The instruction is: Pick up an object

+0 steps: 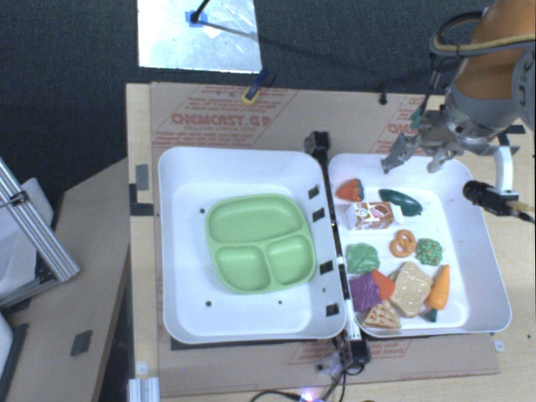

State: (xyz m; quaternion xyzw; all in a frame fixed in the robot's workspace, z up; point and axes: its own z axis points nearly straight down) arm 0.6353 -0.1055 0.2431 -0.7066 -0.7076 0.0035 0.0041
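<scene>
- The grey two-finger end effector [416, 154] is hovering at upper right, fingers spread, gripping nothing.
- A small orange plastic carrot [439, 286] is partly hiding a dark object beneath it.

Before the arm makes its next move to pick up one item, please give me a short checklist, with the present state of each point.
1. Tool is open with nothing between its fingers: ok.
2. Tool is above the right bin, at its far edge: ok.
3. Dark green pepper lies apart and nearest: ok.
4. Carrot leans against the bread slice: not ok for a clean grasp.
5. Tool's height above the toys: cannot tell.
</scene>
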